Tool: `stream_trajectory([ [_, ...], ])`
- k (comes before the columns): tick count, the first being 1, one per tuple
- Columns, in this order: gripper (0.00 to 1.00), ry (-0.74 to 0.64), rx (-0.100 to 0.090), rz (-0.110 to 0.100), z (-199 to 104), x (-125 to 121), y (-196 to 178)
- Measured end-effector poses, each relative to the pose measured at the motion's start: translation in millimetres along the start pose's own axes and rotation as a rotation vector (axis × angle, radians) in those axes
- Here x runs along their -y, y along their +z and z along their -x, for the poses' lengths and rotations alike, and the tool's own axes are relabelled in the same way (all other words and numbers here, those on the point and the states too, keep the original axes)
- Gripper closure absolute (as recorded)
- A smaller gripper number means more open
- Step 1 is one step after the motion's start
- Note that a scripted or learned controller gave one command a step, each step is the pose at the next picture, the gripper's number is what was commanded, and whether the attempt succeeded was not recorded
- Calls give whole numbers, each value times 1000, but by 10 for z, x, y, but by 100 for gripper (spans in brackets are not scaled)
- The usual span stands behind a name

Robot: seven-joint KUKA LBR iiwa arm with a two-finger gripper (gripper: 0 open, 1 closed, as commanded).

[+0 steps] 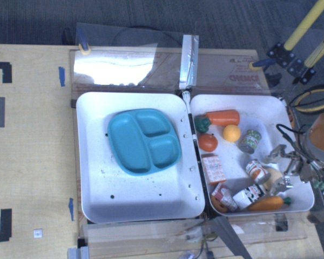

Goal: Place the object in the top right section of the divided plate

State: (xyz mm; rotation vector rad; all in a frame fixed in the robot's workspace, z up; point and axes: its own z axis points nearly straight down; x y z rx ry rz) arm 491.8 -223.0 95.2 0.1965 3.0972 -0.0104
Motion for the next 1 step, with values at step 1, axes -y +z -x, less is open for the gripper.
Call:
stream_trajectory([
  [1,0,217,-30,0,177,-18,92],
])
